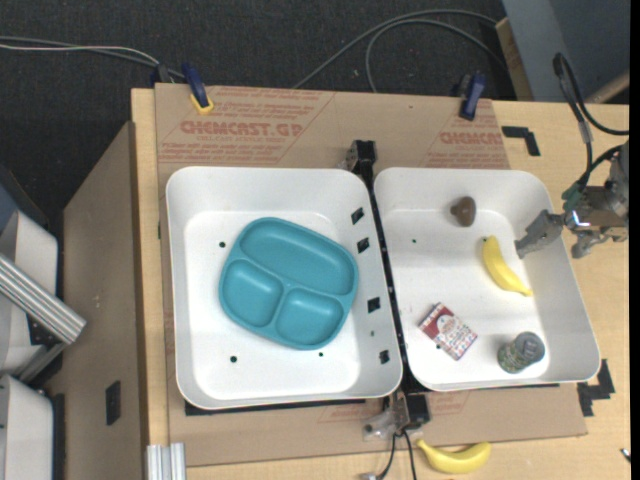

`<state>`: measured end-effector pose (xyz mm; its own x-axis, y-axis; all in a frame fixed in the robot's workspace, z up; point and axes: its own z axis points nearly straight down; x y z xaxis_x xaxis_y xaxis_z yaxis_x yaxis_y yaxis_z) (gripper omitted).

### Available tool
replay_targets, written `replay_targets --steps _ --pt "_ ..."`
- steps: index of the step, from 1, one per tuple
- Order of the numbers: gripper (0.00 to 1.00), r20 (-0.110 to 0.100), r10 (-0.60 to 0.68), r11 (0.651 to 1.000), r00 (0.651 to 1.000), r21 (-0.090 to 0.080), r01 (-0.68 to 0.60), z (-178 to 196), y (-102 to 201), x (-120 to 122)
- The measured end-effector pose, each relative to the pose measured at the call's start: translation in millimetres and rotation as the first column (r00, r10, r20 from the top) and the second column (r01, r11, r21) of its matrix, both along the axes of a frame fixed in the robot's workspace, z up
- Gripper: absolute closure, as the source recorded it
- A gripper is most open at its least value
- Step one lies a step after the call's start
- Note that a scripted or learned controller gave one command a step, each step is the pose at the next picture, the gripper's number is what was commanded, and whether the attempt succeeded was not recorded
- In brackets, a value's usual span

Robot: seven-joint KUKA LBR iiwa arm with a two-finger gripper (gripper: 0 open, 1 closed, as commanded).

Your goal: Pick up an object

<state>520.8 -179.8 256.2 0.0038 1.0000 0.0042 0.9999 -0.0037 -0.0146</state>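
Observation:
The right bin holds a yellow banana, a small brown round object, a red and white packet and a grey-green round object. My gripper hovers over the right bin's far right rim, just right of and above the banana. Its fingers are spread open with nothing between them.
A teal divided plate lies in the left bin. A second banana lies outside the bins at the bench's front edge. Blue clamps hold the cardboard at the back, and cables run behind the bench.

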Motion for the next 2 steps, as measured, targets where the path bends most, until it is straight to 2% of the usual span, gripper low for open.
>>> replay_targets --steps 1,2 --pt "0.0 0.013 0.004 1.0 1.0 -0.003 -0.004 7.0 0.7 2.4" --pt "0.0 0.01 0.003 1.0 1.0 -0.002 -0.003 -37.4 -2.0 8.2"
